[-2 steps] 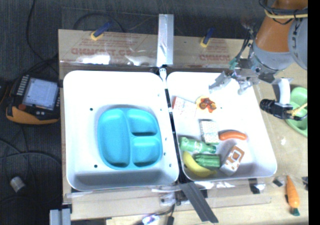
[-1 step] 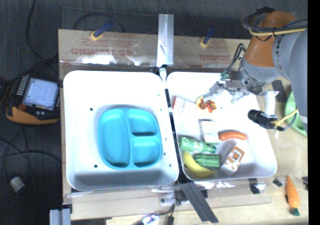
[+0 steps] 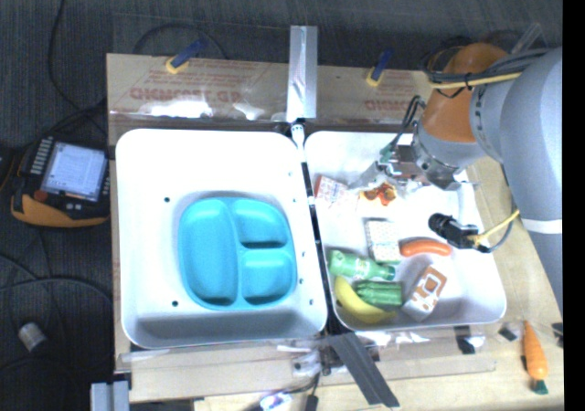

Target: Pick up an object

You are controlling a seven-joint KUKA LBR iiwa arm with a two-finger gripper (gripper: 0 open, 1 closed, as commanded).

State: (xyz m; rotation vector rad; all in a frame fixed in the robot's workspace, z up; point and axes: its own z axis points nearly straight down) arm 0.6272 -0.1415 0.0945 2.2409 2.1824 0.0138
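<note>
The right bin (image 3: 475, 304) holds several objects: a yellow banana (image 3: 352, 302), a green bottle (image 3: 359, 265), a green packet (image 3: 379, 291), an orange sausage-shaped toy (image 3: 425, 247), a white blister pack (image 3: 381, 237), a red-and-white packet (image 3: 329, 188) and an orange-and-white box (image 3: 426, 288). My gripper (image 3: 395, 165) hangs low over the back of this bin, just above a small orange-red piece (image 3: 380, 192). The wrist hides its tips.
The left bin (image 3: 146, 172) carries a blue divided tray (image 3: 238, 249). A handheld screen unit (image 3: 66, 177) lies on the floor to the left. An orange carrot toy (image 3: 535, 356) lies outside the bins at lower right. Clamps (image 3: 186, 55) sit along the back board.
</note>
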